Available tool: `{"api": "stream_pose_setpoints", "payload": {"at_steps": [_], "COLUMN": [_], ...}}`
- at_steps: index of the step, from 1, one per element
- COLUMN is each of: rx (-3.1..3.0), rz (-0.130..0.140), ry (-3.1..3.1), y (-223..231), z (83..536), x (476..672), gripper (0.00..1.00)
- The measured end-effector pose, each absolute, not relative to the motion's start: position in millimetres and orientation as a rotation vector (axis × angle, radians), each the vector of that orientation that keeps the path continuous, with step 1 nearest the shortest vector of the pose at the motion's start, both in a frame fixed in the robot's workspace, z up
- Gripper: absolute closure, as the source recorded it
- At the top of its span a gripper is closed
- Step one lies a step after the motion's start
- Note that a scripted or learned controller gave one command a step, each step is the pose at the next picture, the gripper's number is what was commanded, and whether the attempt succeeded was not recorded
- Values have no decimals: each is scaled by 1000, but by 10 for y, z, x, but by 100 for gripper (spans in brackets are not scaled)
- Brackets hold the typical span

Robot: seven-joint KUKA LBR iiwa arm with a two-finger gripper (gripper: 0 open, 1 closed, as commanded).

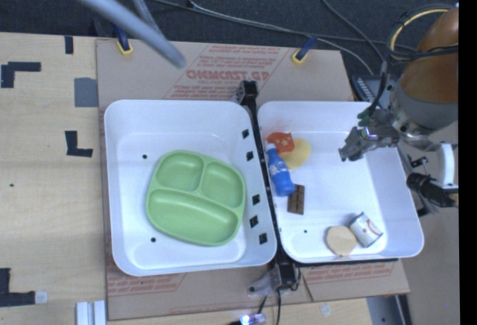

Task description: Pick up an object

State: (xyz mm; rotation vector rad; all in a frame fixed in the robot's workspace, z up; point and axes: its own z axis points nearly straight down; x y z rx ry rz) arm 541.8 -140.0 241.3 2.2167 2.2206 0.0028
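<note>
Arm over the right bin, objects lying loose below.

From the camera view, the gripper [356, 146] hangs above the right bin [387, 197] near its right wall; whether it is apart or together cannot be told, and nothing shows in it. Toward the divider lie a red piece [281, 140], a yellow piece [298, 153], a blue bottle [280, 174] and a brown block [297, 200], close together. Near the front right corner sit a tan disc [341, 241] and a small can [365, 228], touching. The left bin [123, 167] holds a green tray [197, 197].
</note>
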Motion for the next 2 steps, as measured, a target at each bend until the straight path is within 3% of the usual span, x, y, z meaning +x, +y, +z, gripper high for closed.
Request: {"api": "stream_pose_setpoints", "payload": {"at_steps": [1, 2], "rx": [2217, 2216], "rz": [3, 0], "ry": [2221, 2228], "y": [-1399, -926], "z": [2940, 2878], "x": [5426, 5427], "gripper": [100, 100]}}
